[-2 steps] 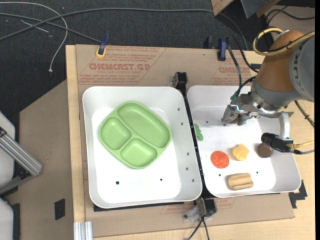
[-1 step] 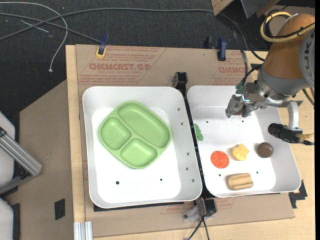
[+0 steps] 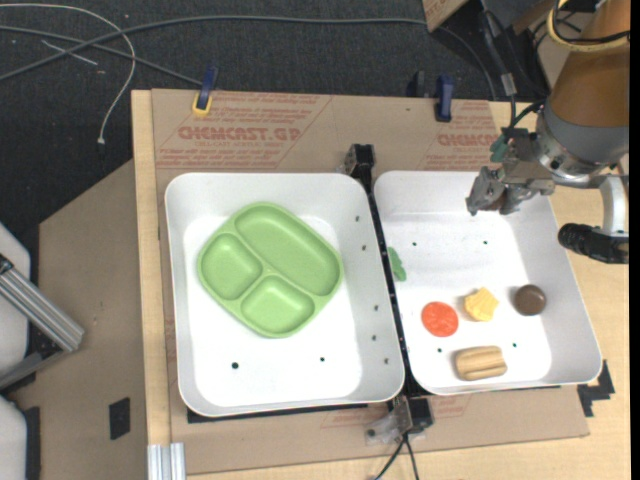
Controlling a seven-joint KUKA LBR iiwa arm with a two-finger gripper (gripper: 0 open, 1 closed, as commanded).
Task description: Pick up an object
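over the right bin's [image 3: 440, 198] far corner hangs the gripper [image 3: 492, 200]; whether it is parted or closed i cannot tell. near that bin's front lie a red piece [image 3: 439, 318], yellow piece [image 3: 481, 304], brown ball [image 3: 529, 299] and tan roll [image 3: 480, 363]. the left bin [image 3: 200, 368] holds a green divided plate [image 3: 268, 268].

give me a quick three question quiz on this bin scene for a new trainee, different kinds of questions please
1. True or false: the green tray lies in the right bin.
2. Which item lies nearest the right bin's near edge? A) red piece B) tan roll C) brown ball
3. Fill in: the gripper hangs over the ____ end of the right bin.

Key
1. False; it lies in the left bin.
2. B.
3. Far; the yellow piece and the other small items lie toward the near end, apart from the gripper.
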